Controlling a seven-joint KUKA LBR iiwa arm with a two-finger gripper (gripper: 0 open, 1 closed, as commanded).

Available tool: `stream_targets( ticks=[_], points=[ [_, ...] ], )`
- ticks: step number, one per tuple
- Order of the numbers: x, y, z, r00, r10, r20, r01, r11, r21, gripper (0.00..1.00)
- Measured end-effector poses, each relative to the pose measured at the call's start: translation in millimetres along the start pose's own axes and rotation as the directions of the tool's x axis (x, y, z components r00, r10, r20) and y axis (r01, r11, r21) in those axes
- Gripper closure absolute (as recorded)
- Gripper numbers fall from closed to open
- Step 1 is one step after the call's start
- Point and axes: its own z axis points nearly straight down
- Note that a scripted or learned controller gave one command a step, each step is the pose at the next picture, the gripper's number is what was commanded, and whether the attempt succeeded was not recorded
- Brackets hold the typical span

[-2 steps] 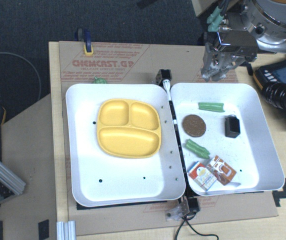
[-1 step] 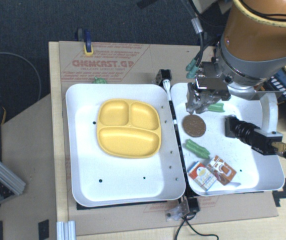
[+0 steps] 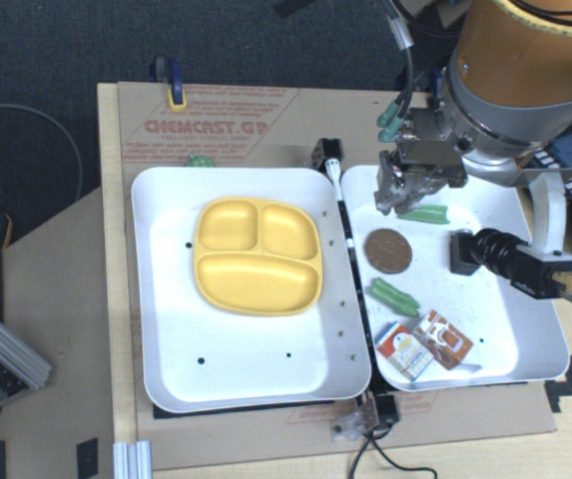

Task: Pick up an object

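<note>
Gripper: the grey metal gripper hangs low over the far left corner of the right shallow white bin; whether it is open or closed cannot be told.
Nearest object: a small green plastic pod lies in that bin just right of the gripper's tip.
Other objects: a flat brown round disc sits just nearer, a second green pod nearer again, and a red, white and brown packet by the near edge.
Left bin: the left shallow white bin holds a yellow divided plastic plate.
Worktop: a brown board worktop carries both bins.
</note>
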Motion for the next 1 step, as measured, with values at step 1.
stream_targets(
  ticks=[1],
  points=[
    [14.5,0.0,-90.0,1.0,-0.003,-0.002,0.003,1.0,-0.008,1.0]
  ],
)
